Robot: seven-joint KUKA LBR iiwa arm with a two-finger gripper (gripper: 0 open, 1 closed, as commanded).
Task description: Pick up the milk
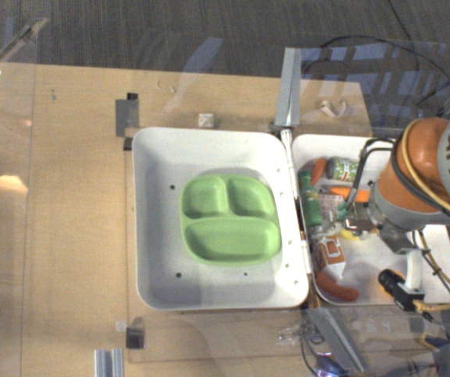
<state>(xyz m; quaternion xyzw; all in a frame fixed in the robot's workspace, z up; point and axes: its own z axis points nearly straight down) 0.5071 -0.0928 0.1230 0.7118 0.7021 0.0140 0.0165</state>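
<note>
A green divided tray [230, 218] lies in the left bin [158, 210] — a sausage [338, 290] in the right.

The left bin [154, 210] is white and holds a light green divided tray [228, 218]. The right bin [307, 144] is white too, with a dark green bottle [309, 203], a reddish-brown sausage [338, 290], a green-labelled can [341, 168] and a white carton with brown print [331, 256]. The arm [417, 175] is grey with an orange band. The surface [60, 234] is pale tan wood.

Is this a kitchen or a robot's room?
Probably a robot lab, not a kitchen: a robot arm reaches over two white bins on a wooden bench, with loose cables nearby.
</note>
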